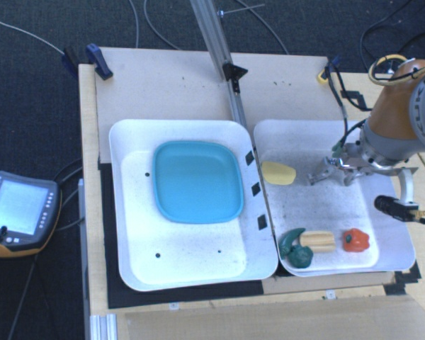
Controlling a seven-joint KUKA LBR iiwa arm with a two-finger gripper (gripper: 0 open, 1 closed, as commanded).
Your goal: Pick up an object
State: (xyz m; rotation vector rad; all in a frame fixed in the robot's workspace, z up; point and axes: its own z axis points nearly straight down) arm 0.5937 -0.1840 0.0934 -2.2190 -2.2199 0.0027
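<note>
A metal pole [214,37] slants down from the top of the view to the seam between the two bins, and black cables [350,98] trail over the bench near the arm [400,112]. A teach pendant [18,211] lies on the dark floor at far left.

The left bin [127,190] holds a blue square plate [198,181]. The right bin [326,133] holds four small things: a pale yellow piece [278,173] near its left wall, and along its near edge a green vegetable [295,248], a tan block [317,241] touching it, and a red pepper [355,240] just beside the block.

The gripper [326,177] sits low over the middle of the right bin — whether its fingers are spread or closed cannot be told, and nothing shows between them. The yellow piece lies near it, to its left and apart from it; the other three lie closer to the camera.
</note>
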